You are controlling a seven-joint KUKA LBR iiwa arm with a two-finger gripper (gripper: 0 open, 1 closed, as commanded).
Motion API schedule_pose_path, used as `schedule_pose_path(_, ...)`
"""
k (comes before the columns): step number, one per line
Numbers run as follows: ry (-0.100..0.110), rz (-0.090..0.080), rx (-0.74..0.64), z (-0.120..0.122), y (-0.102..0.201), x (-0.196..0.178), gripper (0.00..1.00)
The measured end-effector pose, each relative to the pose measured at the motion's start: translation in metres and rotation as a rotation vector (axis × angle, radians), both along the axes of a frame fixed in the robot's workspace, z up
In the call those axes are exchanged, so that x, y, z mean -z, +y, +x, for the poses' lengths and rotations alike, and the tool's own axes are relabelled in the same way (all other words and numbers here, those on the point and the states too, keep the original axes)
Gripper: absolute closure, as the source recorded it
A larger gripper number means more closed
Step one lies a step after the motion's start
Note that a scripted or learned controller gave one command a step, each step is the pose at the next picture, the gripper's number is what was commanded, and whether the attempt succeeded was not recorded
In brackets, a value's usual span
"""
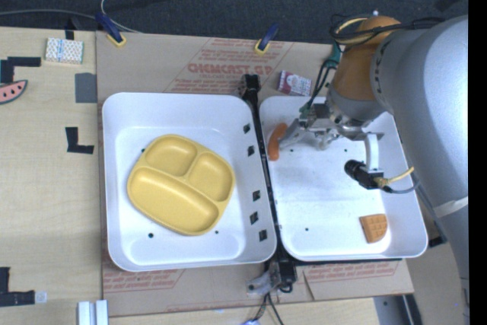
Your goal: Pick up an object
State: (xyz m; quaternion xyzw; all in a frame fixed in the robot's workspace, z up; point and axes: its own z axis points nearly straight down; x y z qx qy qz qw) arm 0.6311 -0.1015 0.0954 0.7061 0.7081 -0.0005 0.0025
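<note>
A small orange carrot-like piece (275, 141) lies against the left wall of the right bin (335, 247). My gripper (298, 133) hangs low over the bin's upper left part, just right of that piece and very close to it; I cannot tell whether they touch. A tan waffle-like piece (373, 227) rests near the bin's lower right corner, well away from the gripper. The grey arm with its orange band (365, 65) comes in from the right and covers the bin's upper right.
The left bin (122, 240) holds a yellow divided plate (181, 183). A small packet (293, 82) lies on the cardboard behind the right bin. Clamps (265, 42) sit at the cardboard's back edge. A black cable plug (364, 173) hangs over the right bin.
</note>
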Motion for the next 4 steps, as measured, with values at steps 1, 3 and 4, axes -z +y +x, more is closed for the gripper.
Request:
schedule_pose_path(1, 0.001, 0.0, 0.0, -0.0002, 0.0003, -0.0093, 1.0)
schedule_pose_path(3, 0.002, 0.0, -0.001, -0.0004, 0.0005, -0.0185, 1.0)
schedule_pose_path(4, 0.003, -0.001, -0.001, -0.0005, 0.0004, -0.0184, 0.0)
